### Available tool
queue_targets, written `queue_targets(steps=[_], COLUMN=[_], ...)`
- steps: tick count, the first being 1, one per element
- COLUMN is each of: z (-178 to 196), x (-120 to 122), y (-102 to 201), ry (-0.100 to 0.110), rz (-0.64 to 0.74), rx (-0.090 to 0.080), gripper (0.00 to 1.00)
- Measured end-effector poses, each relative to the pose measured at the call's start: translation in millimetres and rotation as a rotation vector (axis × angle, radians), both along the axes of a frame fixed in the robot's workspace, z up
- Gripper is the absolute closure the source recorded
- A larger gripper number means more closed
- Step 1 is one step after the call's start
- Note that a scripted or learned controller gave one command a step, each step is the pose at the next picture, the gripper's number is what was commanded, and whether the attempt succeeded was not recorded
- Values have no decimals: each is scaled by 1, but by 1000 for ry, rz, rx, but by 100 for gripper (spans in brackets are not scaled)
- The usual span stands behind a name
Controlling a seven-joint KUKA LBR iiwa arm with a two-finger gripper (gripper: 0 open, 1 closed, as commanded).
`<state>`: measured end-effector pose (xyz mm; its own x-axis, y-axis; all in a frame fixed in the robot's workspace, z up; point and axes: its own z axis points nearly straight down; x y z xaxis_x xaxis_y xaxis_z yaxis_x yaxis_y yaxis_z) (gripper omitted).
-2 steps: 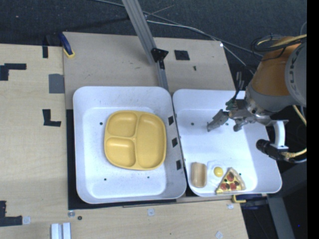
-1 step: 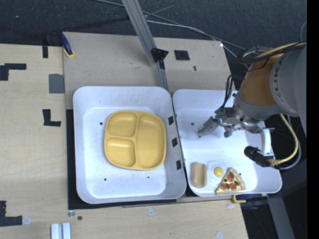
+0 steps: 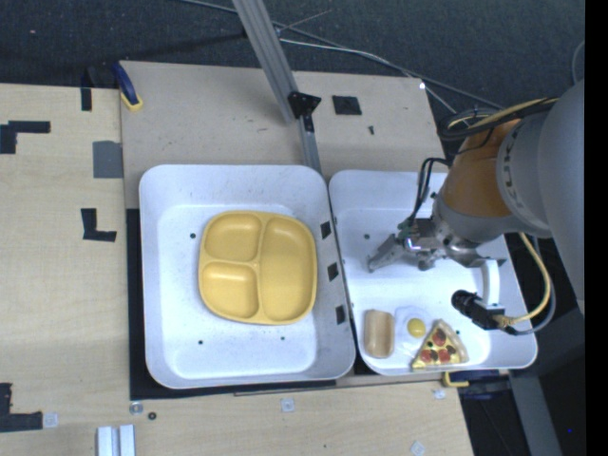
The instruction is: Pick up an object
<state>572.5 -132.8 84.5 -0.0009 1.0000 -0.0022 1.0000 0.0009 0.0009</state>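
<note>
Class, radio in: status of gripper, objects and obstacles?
Gripper low in right bin, nothing between fingers. Toy bread, egg, pizza slice at near edge, untouched. Yellow tray in left bin.

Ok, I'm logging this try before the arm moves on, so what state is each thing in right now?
Yellow divided plate: flat in the left bin, compartments up.
Toy bread: lying in the right bin, untouched.
Toy egg: lying beside the bread.
Toy pizza slice: lying flat at the near edge.
Gripper: low over the right bin, apart from the toys.

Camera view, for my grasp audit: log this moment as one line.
claw: in right bin, over bare floor | holding: nothing visible | pizza slice, fried egg, bread: near edge | yellow tray: left bin
</note>
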Motion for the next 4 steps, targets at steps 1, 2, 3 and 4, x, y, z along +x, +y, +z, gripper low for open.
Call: queue_targets(steps=[1, 2, 3, 4], z=[14, 69, 130, 156], x=[2, 12, 7, 8], y=[0, -2, -6, -6], ry=[-5, -2, -4, -1], rz=[1, 0, 0, 0], rx=[-1, 1, 0, 2], gripper=[100, 100, 100, 100])
